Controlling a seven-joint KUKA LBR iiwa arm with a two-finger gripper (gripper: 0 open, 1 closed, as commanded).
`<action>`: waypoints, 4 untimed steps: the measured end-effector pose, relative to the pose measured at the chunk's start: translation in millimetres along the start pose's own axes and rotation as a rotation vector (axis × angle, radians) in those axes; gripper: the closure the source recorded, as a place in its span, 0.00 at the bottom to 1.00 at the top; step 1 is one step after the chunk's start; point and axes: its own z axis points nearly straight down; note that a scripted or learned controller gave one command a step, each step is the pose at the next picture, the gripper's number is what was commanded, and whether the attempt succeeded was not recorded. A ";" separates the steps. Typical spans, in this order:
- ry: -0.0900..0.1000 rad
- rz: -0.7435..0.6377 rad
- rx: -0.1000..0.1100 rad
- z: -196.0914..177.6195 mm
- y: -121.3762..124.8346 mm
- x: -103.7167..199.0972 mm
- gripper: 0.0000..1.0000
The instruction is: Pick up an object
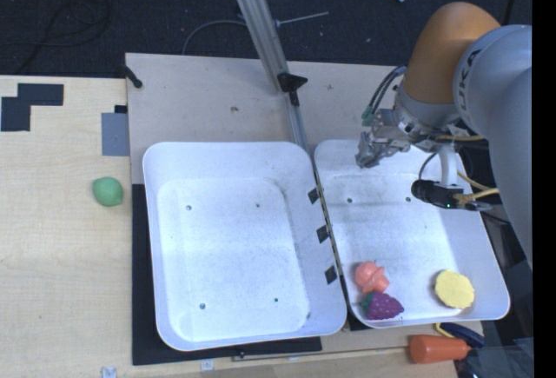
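Foreground: orange carrot-like toy (439, 348) lies on the bench, just outside the right bin's (395, 202) near rim.
Right bin: 3 toys crowd its near end — a pink piece (372, 275) touching a purple grape cluster (383, 307), and a yellow disc (454, 289) apart from them.
Left bin (234, 242): bare white floor.
Outlier: 1 green ball (108, 191) on the wooden bench, left of both bins.
Gripper (372, 152): hangs over the right bin's far end, well apart from the toys; nothing shows between its tips, and I cannot tell how wide it stands.
Progress: by my judgement nothing is picked yet; approach, grasp and lift all remain.

Even overhead light, soft focus, dim dark surround.
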 end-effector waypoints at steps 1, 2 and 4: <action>0.000 0.001 0.001 -61.8 -2.3 -3.9 1.00; 0.000 -0.001 0.006 -60.5 -2.3 -3.6 1.00; 0.002 -0.004 0.005 -69.2 -18.5 106.6 1.00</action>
